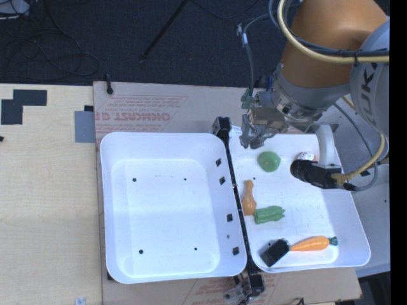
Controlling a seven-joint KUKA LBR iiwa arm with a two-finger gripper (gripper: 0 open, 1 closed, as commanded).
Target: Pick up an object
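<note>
**Bench surroundings**

Two white bins sit side by side on a cardboard sheet (152,107) printed with reversed red lettering. The left bin (164,211) shows small dark holes in its floor. Wooden panelling (44,202) with dark patches lies farther left, and black cables (57,37) trail across dark flooring behind.

Bench with cardboard sheet and two white bins

The light wooden bench (44,202) carries a brown cardboard sheet (159,107) with red print toward its far edge. On the cardboard sit two shallow white bins side by side, touching along a black-clipped seam: the left bin (111,202) and the right bin (346,215). Dark grey patches (25,103) mark the bench's far left.
</note>
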